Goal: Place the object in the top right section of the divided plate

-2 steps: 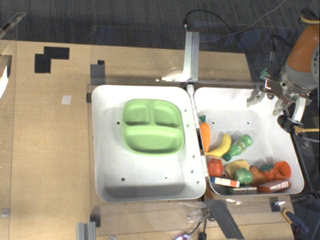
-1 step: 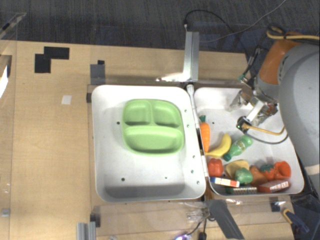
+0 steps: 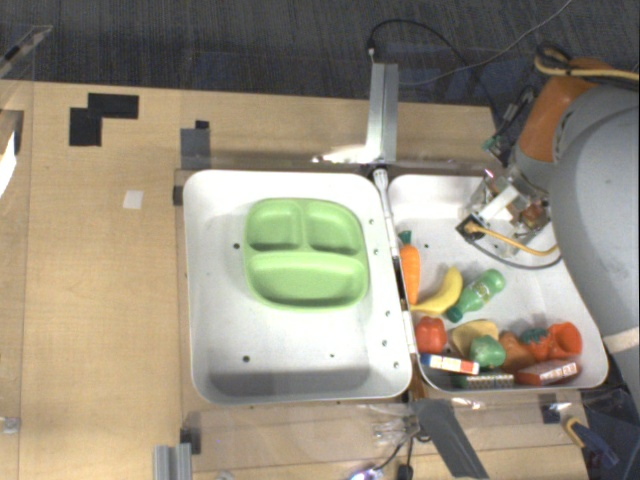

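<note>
A smooth, light-green plastic divided plate (image 3: 304, 251), with two small sections above one wide one, lies in the left shallow white bin (image 3: 215, 358) on the pale wooden table (image 3: 90, 298). The glossy toy foods, among them an orange carrot (image 3: 410, 271), a yellow banana (image 3: 445, 291) and a green bottle (image 3: 477, 294), lie in the right bin, below and left of the metal gripper (image 3: 497, 216), none between its fingers. How wide they stand, I cannot tell.
</note>
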You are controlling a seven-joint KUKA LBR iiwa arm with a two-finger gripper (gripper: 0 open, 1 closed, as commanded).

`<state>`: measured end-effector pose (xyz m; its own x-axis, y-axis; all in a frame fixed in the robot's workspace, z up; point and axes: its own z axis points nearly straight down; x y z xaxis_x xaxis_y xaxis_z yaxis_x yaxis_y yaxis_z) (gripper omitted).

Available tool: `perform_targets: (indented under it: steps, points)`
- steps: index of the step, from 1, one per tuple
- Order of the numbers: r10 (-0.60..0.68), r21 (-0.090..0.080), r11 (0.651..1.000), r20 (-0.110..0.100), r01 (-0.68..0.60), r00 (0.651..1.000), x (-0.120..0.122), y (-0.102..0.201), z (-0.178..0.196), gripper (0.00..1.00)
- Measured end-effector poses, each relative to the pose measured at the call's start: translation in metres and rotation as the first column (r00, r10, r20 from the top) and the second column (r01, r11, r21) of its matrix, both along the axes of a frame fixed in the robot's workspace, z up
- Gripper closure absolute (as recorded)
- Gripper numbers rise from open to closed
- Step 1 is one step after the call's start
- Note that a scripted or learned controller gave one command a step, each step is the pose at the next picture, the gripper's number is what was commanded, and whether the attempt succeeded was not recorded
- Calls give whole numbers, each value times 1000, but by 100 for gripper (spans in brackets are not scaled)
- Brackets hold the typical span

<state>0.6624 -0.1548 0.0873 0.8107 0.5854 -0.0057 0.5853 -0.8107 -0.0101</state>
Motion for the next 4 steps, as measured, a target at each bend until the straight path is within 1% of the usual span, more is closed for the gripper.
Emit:
perform_targets:
  steps: [1,2,3,4]
  points:
    - [-297,-4,955,11,297,955,-21,37,1,0]
    - [-402,-2,915,7,403,915,1,31,0,0]
    - [-403,-2,915,8,403,915,1,31,0,0]
    - [-407,-1,913,13,407,913,-3,105,98,0]
